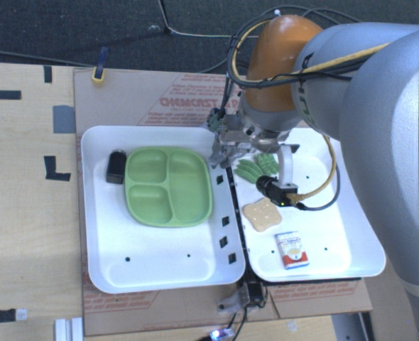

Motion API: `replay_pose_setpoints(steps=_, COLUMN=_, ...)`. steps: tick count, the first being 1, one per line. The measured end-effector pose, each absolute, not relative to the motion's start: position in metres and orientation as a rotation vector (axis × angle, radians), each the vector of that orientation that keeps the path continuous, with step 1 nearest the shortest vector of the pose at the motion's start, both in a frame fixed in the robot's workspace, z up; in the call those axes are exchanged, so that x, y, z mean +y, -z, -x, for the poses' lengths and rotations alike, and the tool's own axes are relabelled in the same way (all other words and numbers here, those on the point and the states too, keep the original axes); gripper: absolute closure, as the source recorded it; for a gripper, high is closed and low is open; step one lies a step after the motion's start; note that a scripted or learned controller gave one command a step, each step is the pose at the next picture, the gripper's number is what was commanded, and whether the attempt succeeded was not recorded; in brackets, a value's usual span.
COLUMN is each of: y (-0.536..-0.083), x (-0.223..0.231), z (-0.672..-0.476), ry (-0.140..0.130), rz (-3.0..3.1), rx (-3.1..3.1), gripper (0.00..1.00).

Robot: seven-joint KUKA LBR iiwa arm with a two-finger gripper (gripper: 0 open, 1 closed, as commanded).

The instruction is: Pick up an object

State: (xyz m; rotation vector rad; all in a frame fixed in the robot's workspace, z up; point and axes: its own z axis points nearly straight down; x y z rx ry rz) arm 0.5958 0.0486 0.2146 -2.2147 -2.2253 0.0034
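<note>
Two white bins (103,261) look like smooth, slightly glossy plastic. The green divided plate (168,187) is matt plastic. Beneath lies printed brown cardboard (160,101); the arm's orange band (280,48) shines.

A robot test bench in a lab.
A grey arm (366,84) trailing loose cables (316,190) reaches over two white bins (96,261) set on printed cardboard (174,98), with black tape marks (53,169) on the wooden bench (25,226) at left.

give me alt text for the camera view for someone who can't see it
A grey robot arm reaches from the right over two white bins, its gripper above a green leafy item. The right bin also holds a tan piece and a small box; the left bin holds a green divided plate.
</note>
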Motion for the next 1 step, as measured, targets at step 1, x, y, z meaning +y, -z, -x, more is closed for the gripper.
replay_pose_setpoints(steps=1, y=-0.2162, x=0.0988, z=-0.5944, ry=-0.002, rz=2.216, rx=-2.225, gripper=1.00)
